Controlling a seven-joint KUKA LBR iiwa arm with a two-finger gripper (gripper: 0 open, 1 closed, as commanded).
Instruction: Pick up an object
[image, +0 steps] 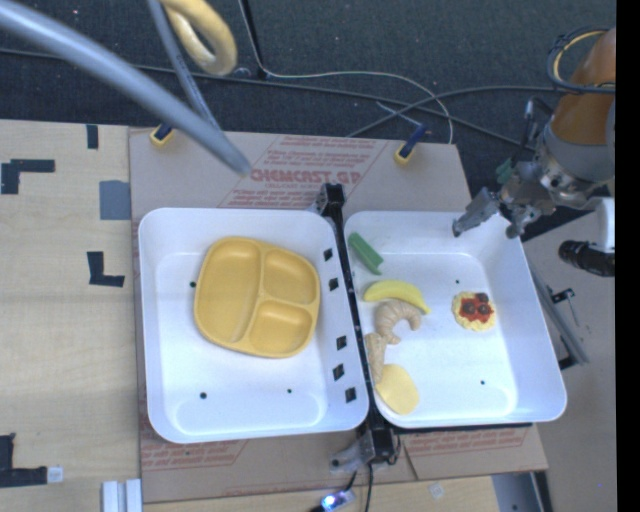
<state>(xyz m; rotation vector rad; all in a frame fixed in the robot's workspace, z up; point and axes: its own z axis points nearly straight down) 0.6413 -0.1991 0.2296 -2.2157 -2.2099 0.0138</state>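
Note:
My gripper (487, 228) hangs over the far right rim of the right bin (520, 330), open, with nothing between its fingers. Inside that bin lie a green stick-shaped piece (365, 253), a yellow banana (396, 293), a tan croissant (395, 320), a pale yellow round piece (397, 388) and a small tart with red topping (474, 309). The tart is the closest item, below and slightly left of the gripper. The grey arm with its orange band (585, 95) comes in from the upper right.
The left bin (165, 330) holds a yellow divided plate (257, 297). A black divider (345, 300) runs between the two bins. A grey pole (120, 70) slants across the upper left, and cables trail over the dark floor behind the bench.

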